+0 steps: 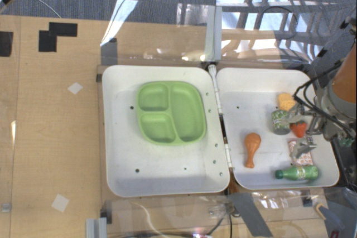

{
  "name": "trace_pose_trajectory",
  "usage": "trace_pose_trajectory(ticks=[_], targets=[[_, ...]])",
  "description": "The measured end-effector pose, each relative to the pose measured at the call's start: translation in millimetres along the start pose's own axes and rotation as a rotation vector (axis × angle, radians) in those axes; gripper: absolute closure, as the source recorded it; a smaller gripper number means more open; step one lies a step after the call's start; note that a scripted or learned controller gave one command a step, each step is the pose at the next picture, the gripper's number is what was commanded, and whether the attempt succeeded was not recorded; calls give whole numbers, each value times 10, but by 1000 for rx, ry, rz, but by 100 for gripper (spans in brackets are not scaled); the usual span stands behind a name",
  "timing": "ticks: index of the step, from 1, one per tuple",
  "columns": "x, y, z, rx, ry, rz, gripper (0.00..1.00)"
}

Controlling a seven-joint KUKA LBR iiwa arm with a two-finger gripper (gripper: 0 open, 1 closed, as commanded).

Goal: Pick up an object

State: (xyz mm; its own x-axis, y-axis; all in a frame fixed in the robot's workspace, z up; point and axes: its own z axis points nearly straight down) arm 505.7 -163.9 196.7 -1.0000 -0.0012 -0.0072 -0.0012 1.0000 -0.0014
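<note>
Bench (50,136) surface of pale wood fills the lower left of the frame, with small pale squares stuck on it. Nearest the bottom edge in the right bin (240,170), a green bottle (297,173) lies on its side, cap toward the left, close to the bin's lower rim. Just above it, toward the right, sits a small red-and-white packet (300,153). Left of these, an orange drumstick-shaped toy (251,148) lies near the middle of the right bin, its thick end uppermost, well apart from the bottle.

Higher in the frame, the tool (304,130) hangs over the right part of the bin, reached in from the right edge on the grey arm (340,92) with its orange band. Whether its fingers are spread or closed cannot be told from the cluttered shapes. A small red object (299,130) sits just beside it, and a grey-green can (280,121) stands immediately to the left. Above the can rests a yellow lump (286,101).

The left bin (117,170) holds a light green divided plate (170,112) near its centre, three compartments showing. Farther up, black tape marks (56,35) sit in the upper left on the bench.
</note>
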Motion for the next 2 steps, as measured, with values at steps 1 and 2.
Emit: trace_pose_trajectory(ticks=[1,2], targets=[[-348,-366,751,3,-13,-103,0],[-354,-350,662,3,-12,-111,100]])
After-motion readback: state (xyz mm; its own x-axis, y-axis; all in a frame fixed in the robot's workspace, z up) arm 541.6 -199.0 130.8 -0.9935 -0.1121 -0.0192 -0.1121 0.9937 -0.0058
